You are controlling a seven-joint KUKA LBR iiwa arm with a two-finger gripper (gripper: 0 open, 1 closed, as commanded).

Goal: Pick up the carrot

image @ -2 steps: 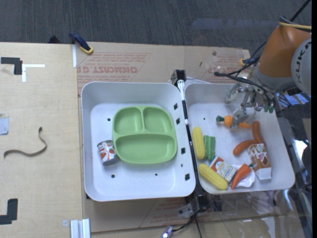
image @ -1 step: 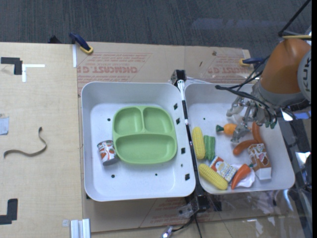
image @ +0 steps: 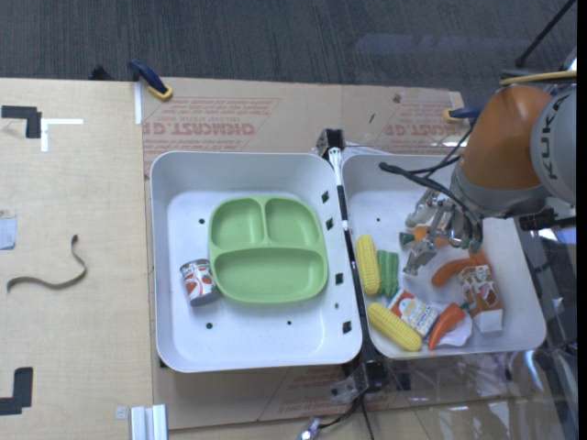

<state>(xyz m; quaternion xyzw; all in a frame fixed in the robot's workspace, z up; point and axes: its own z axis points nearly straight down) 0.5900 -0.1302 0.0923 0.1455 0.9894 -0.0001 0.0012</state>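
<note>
Hovers over the right bin [image: 514, 246] with gripper [image: 424, 242] low beside the carrot [image: 447, 322]; finger state cannot be told.

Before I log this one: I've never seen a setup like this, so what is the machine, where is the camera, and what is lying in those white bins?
One fixed camera looks down at a slant on a bench. The grey and orange shape at the right is a robot arm; its gripper hangs low over the right bin, and I cannot tell whether it holds anything. That bin contains toy food: two corn cobs, a green pod, an orange carrot, a sausage-like piece and small cartons. The left bin holds a green divided plate with a small can beside it.
</note>
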